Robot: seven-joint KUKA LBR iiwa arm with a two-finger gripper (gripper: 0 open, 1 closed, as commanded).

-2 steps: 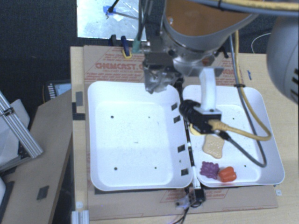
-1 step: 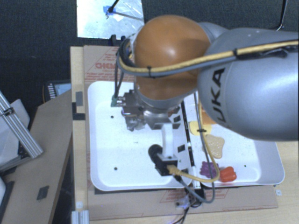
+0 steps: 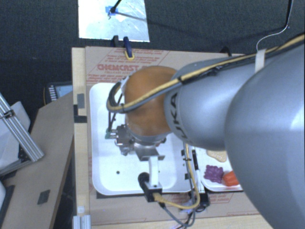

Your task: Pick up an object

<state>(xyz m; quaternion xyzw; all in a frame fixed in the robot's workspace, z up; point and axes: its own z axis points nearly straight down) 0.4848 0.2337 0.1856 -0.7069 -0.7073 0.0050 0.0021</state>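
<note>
The grey arm reaches in from the right, and its orange band (image 3: 145, 101) sits over the middle of the left white bin (image 3: 102, 128). Below the band, the gripper (image 3: 138, 147) points down into that bin, seen from above as a metal flange with a white bracket and cables. In the right bin (image 3: 224, 189), a purple bunch of grapes (image 3: 214, 174) lies beside a small orange object (image 3: 231, 179), with a beige piece (image 3: 217, 155) just behind them. All three lie apart from the gripper, to its right.
The arm's bulk covers most of the right bin. Yellow and black cables (image 3: 183, 205) loop past the bins' front edge. A brown cardboard sheet (image 3: 143, 61) lies under the bins, and a wooden side table (image 3: 47, 142) stands at the left.
</note>
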